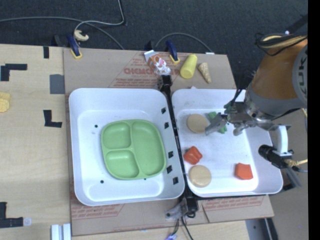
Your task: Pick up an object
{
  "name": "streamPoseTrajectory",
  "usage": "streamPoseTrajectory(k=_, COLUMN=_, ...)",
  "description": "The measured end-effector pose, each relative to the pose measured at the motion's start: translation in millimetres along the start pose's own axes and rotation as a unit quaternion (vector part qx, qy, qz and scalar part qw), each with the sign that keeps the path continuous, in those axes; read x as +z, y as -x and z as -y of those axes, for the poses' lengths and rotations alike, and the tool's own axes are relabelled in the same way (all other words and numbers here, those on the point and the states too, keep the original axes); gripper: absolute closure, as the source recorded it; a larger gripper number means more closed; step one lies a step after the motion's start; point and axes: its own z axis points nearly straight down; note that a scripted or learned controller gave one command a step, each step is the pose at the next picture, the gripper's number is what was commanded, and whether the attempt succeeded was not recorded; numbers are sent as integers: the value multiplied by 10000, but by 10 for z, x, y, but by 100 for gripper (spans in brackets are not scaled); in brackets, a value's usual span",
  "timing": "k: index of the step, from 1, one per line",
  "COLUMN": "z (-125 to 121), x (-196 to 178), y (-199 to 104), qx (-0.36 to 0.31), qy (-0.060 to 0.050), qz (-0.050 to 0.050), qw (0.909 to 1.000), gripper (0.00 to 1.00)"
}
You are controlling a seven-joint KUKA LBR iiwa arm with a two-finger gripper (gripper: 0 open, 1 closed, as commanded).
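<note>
The tan round object (196, 123), probably a light toy bread roll of stiff and smooth plastic, is found in the upper left part of the right bin (260, 186), and a small green piece (215, 117) lies just beside it, under the hand (226, 126). Whether the hand is released or clenched cannot be told, because its tips are hidden by the arm and the green piece. It is judged that the roll is best taken across its widest part, since the rounded surface may slip out when it is pinched near the edge.
</note>
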Motion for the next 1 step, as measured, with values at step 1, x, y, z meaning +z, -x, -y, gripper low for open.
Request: streamPoseTrajectory(k=1, z=-728, x=1385, y=-83, qx=-2, qy=37, qz=6, qw=10000, gripper=0)
